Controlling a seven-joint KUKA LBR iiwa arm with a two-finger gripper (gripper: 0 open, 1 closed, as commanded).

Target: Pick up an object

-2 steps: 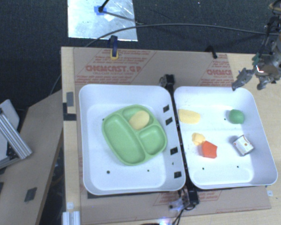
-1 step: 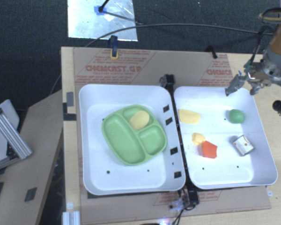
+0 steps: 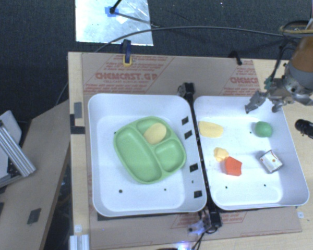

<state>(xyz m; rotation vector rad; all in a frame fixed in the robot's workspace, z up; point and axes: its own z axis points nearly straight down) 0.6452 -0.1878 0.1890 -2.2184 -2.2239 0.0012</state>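
Nothing lifted yet: two-finger gripper with fingers spread apart and empty, above the right white bin's far edge, near the round green ball.

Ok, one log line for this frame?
end effector: open, above right bin far edge | holding: nothing | nearest: green ball

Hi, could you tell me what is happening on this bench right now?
The grey arm's two-finger gripper hovers open over the far edge of the right white bin, holding nothing. Below it lie a green ball, a pale yellow banana-like piece, a small yellow chunk touching a red-orange block, and a small white box. In the left white bin, a green divided tray holds a yellow lemon-like item.
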